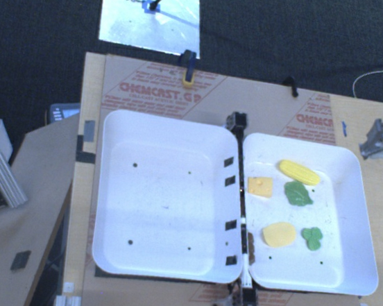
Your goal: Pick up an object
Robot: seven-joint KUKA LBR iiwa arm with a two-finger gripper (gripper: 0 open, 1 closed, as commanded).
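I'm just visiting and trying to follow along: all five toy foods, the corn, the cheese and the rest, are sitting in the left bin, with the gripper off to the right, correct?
Not quite. The camera view shows the corn, the cheese and the other toy foods in the right bin, not the left bin. The gripper is indeed off to the right.

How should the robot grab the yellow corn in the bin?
Grip the corn across its narrow middle, coming straight down from above. It lies flat, long and slim, running left-right near the right bin's back wall, with free floor on both long sides for the fingers. The gripper waits outside the bin.
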